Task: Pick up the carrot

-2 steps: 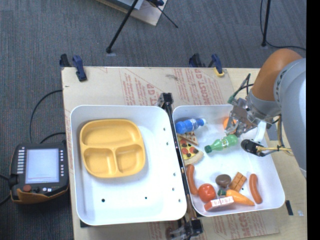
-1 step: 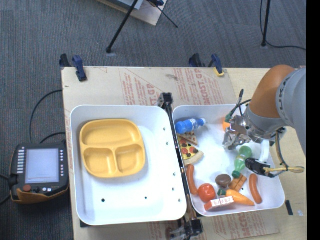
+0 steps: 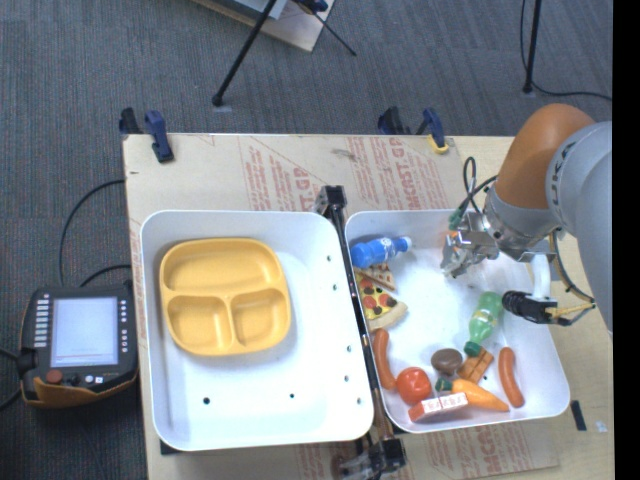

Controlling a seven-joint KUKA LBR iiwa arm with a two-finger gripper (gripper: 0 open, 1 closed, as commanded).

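Note:
The carrot (image 3: 481, 397) is orange and tapered. It lies near the front of the right bin (image 3: 425, 230), between a red tomato (image 3: 413, 383) and a red sausage (image 3: 511, 376). A brown round piece (image 3: 447, 360) sits just behind it. My gripper (image 3: 462, 255) hangs over the back right part of that bin, well behind the carrot and apart from it, with a green bottle (image 3: 485, 316) lying between the two. Nothing is seen in the gripper.
The right bin also holds a blue bottle (image 3: 379, 251), a pizza slice (image 3: 379, 299) and an orange sausage (image 3: 383, 358) along its left side. A yellow divided tray (image 3: 225, 295) sits in the left bin (image 3: 250, 408). A control pendant (image 3: 76, 344) lies left of the bench.

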